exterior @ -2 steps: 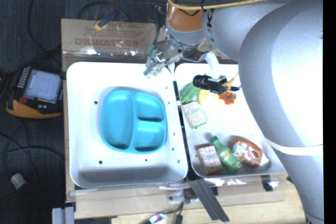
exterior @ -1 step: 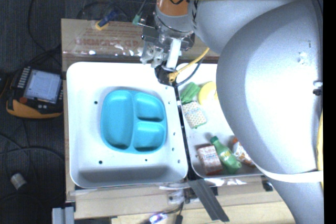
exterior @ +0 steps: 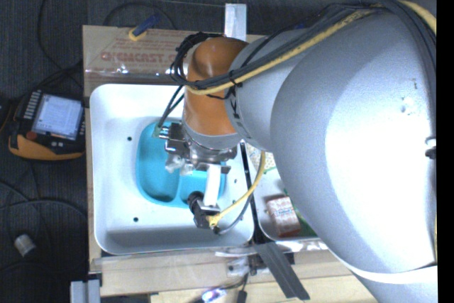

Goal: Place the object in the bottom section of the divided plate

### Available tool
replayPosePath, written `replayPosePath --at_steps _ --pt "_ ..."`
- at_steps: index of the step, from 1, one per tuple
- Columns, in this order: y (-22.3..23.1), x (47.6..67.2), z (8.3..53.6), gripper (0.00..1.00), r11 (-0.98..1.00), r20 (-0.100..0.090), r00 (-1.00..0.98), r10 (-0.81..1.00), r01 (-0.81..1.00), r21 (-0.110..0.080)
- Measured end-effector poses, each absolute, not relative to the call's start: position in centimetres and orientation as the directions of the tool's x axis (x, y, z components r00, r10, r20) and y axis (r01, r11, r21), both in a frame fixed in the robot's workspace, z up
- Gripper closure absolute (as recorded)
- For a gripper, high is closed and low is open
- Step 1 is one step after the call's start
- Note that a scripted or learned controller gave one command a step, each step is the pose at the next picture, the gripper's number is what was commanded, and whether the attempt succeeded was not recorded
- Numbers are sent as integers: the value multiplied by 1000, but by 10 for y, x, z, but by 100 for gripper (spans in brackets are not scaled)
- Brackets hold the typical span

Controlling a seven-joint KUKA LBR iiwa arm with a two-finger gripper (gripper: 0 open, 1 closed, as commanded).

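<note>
Reaching in from the right of the camera view, the grey arm (exterior: 340, 138) holds its gripper (exterior: 190, 168) over the blue divided plate (exterior: 152, 170), which lies in the left white bin (exterior: 113, 152) toward its right side. Whether the gripper is wide, narrow or carrying anything cannot be told, since the orange-banded wrist (exterior: 209, 92) covers it from above. A brown-red packet (exterior: 280, 214) lies in the right bin (exterior: 261, 227), apart from the plate.

Brown bench (exterior: 106, 46) under two shallow white bins, the left bin (exterior: 113, 174) just beside the right bin (exterior: 262, 227)
</note>
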State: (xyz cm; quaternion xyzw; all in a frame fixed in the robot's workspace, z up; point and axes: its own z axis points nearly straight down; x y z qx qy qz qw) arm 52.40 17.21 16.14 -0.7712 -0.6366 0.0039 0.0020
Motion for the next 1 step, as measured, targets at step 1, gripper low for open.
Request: replayPosePath --at_steps 1 --pt "172 524 162 0 -190 -3 190 982 982 -8"
